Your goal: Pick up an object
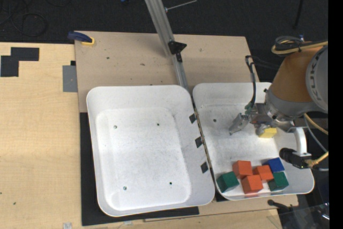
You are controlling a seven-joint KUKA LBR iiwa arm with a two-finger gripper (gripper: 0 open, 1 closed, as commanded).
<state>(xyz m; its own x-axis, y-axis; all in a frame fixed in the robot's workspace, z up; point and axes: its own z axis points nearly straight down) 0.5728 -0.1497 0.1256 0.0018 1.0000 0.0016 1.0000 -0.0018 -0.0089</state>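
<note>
My gripper (247,125) hangs low over the middle of the right bin (225,99), at the end of the grey and orange arm coming in from the right. A small yellow block (268,133) lies right beside the gripper on its right side, partly hidden under the wrist. I cannot make out whether the gripper touches it. At the bin's near edge sits a cluster of blocks: three orange ones (252,174), a blue one (275,164), and two green ones (228,181) at either end.
The left bin (107,102) lies alongside, with black clips (198,141) on the divide between the bins. A slanted aluminium rail (158,13) rises behind the bins. Cables run along the arm at the right.
</note>
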